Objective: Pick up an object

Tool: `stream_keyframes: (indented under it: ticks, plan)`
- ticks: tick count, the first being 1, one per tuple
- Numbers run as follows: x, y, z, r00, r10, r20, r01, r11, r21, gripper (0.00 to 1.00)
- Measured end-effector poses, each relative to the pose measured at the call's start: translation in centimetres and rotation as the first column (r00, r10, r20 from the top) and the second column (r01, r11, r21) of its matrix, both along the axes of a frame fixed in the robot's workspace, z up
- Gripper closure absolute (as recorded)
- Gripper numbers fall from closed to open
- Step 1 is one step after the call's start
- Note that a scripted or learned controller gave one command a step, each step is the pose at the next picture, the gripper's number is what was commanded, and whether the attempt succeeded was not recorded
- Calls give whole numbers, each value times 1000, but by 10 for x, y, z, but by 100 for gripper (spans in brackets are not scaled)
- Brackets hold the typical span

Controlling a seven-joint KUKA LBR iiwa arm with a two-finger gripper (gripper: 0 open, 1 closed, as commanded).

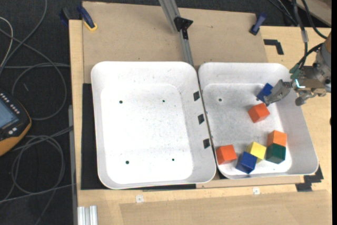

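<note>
Reaching in from the right, the hand hovers over the right bin, gripping a blue block just above the orange-red block.

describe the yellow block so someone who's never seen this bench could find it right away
Look in the right-hand white bin, at the cluster of blocks along its near edge. The yellow block sits mid-cluster, between a blue block and a dark green block. It is the only yellow one.
</note>
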State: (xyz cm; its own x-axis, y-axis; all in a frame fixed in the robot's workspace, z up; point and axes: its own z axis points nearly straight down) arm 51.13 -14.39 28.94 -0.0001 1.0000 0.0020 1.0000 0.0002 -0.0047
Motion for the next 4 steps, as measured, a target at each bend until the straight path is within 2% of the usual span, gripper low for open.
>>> stream_keyframes:
  ticks: [1,2,4]
  plan:
    - [1,0,2,1000,0,5,0,1000,-1,0]
    - [4,1,-41,1000,0,-1,0,1000,0,0]
    - [9,-1,-164,1000,0,-3,0,1000,1,0]
